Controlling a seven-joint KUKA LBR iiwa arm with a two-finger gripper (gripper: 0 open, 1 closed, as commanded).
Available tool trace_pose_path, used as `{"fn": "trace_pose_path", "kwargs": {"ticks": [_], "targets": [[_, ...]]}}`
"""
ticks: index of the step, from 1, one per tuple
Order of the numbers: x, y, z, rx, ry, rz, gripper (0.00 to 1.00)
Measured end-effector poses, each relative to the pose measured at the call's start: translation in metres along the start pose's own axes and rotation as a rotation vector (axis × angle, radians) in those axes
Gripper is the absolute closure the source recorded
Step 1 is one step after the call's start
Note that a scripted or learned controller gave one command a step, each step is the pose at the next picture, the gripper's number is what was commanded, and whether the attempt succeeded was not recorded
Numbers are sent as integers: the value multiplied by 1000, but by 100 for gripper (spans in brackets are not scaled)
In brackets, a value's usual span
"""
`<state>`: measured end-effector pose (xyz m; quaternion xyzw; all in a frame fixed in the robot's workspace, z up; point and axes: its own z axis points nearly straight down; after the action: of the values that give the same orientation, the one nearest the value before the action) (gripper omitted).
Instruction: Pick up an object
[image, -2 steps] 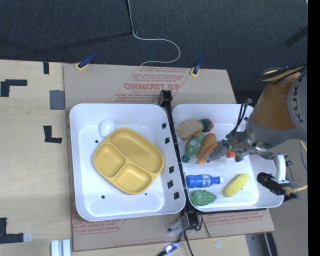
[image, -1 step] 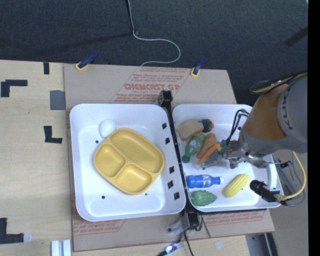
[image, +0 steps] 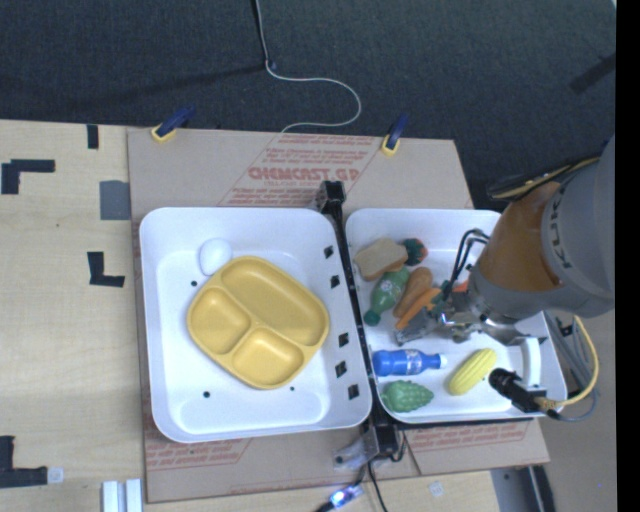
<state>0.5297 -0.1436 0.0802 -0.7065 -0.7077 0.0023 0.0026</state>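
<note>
The right bin (image: 430, 216) holds several toy foods. A brown bread slice (image: 378, 257) lies at the back left, with a small green and orange piece (image: 413, 249) beside it. In front of these are a green bottle (image: 385, 293) and an orange carrot (image: 412, 293). Along the front of the bin lie a blue bottle (image: 405, 362), a yellow corn cob (image: 471, 371) and a green leafy piece (image: 406, 396). My gripper (image: 430, 325) is low in the bin, just by the carrot's lower end and above the blue bottle. The wrist hides how it stands.
The left bin (image: 160, 330) holds a yellow divided plate (image: 258, 320) and a white egg-shaped piece (image: 214, 255) at its back left. The grey arm with its orange band (image: 525, 250) covers the right bin's right side. A black clip (image: 331, 195) sits between the bins.
</note>
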Motion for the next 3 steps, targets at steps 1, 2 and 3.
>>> {"fn": "trace_pose_path", "kwargs": {"ticks": [1,2,3], "targets": [[-1,1,-9,1,-1,0,100],[-9,1,-52,-4,0,1,100],[-2,-4,-95,-4,1,-1,100]]}}
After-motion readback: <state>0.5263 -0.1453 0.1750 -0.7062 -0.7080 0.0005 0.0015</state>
